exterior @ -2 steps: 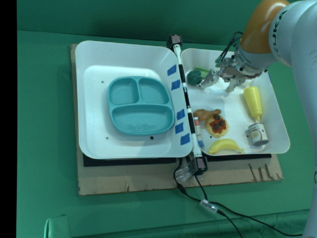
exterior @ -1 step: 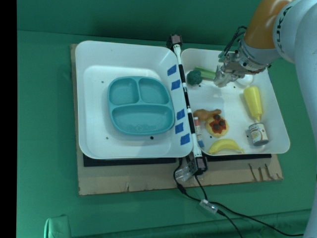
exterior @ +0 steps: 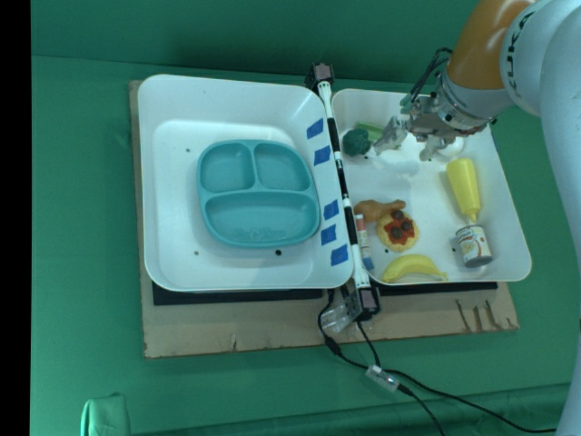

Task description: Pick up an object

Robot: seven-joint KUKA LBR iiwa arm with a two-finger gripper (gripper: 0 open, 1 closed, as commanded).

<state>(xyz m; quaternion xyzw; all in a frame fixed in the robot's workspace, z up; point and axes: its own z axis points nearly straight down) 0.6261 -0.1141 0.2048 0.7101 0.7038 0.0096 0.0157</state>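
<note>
bins sit side by side on the green surface (exterior: 82, 243): the left bin (exterior: 172, 107) carries a teal divided plate (exterior: 258, 193), the right bin (exterior: 508, 234) carries the small things. the arm (exterior: 508, 34) comes in from 2 o'clock and its gripper (exterior: 425, 139) hangs over the right bin's 12 o'clock part; whether it is released or clenched i cannot tell, and nothing can be made out between its fingers. broccoli (exterior: 356, 140) lies just beside the gripper at its 9 o'clock, with a white piece (exterior: 398, 162) just under the gripper at 7 o'clock. a yellow bottle (exterior: 464, 185) lies at the gripper's 4 o'clock, nozzle toward 6 o'clock, and a small can (exterior: 472, 244) is just past the nozzle. near the bin's 6 o'clock edge a banana (exterior: 413, 267) lies flat; a pizza piece (exterior: 398, 230) sits at its 12 o'clock, touching a brown piece (exterior: 377, 208).
</note>
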